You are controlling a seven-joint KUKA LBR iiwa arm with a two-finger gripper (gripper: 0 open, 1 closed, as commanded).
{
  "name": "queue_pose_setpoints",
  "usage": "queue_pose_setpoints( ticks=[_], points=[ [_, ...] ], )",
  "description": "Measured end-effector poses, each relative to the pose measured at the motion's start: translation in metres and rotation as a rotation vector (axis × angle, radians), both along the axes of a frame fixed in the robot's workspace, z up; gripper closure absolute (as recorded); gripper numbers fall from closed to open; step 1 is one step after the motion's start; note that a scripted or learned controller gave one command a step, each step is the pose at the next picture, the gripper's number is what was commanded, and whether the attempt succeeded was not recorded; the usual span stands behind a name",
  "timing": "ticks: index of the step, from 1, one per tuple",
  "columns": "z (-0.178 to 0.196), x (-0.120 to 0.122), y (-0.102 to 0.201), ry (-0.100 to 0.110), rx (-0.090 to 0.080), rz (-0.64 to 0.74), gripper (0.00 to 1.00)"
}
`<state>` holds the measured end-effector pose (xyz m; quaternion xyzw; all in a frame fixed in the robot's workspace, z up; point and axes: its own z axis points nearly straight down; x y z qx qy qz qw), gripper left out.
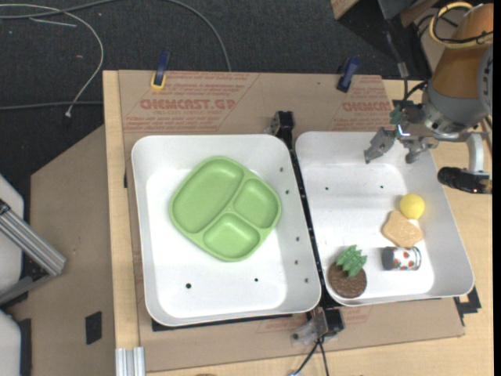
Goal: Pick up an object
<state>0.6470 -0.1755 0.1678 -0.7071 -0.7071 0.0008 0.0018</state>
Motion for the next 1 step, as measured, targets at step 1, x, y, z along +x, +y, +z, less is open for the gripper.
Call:
queue_pose_setpoints(
  ticks=[1],
  points=[
    [-0.0522, 0.0077, 0.0069, 0.003, 0.001, 0.002, 0.00]
  ],
)
